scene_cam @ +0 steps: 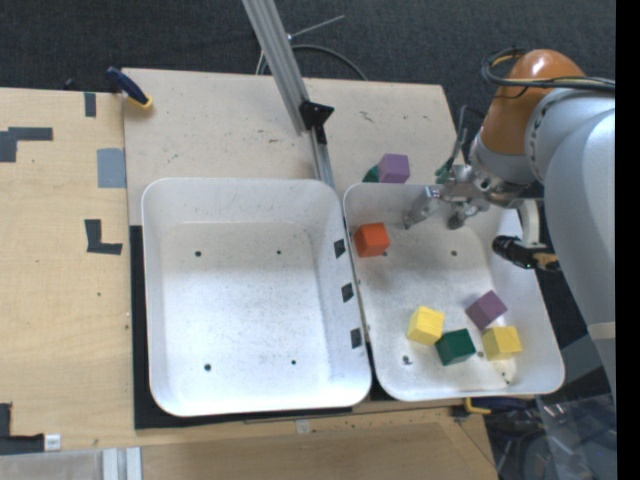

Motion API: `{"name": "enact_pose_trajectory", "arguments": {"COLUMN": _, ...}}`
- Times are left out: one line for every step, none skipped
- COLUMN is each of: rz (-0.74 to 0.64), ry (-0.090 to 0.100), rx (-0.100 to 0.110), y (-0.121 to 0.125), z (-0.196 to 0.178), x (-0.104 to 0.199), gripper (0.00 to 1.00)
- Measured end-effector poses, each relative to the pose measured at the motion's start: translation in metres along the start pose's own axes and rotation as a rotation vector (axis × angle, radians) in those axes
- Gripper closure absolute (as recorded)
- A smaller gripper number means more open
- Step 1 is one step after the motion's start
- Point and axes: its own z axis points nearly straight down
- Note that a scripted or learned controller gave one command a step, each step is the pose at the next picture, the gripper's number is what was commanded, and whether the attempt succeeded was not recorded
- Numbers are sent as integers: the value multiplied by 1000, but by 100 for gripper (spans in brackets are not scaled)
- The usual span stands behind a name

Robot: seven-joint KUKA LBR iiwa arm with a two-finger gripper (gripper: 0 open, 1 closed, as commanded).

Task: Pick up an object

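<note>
My gripper [435, 211] hangs over the back part of the right bin [530, 368], its two fingers spread open with nothing between them. An orange block [373, 239] lies at the bin's left wall, a short way left of and below the gripper. Near the front of the same bin sit a yellow block [426, 324], a dark green block [456, 346], a purple block [486, 308] and a second yellow block [502, 342]. On the bench behind the right bin rests a purple block [394, 168] with a green one [371, 175] partly hidden beside it.
The left bin [160, 268] adjoins the right one. A slanted metal rail [280, 48] runs from the top down to the gap between the bins. A blue and yellow tool [130, 88] lies at the bench's back left.
</note>
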Motion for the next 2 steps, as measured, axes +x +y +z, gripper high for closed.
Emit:
{"name": "enact_pose_trajectory", "arguments": {"rz": 1, "ry": -27, "rx": -6, "y": -1, "z": -1, "x": 58, "gripper": 0}}
{"name": "enact_pose_trajectory", "arguments": {"rz": 3, "ry": -26, "rx": -7, "y": -1, "z": 0, "x": 76, "gripper": 0}}
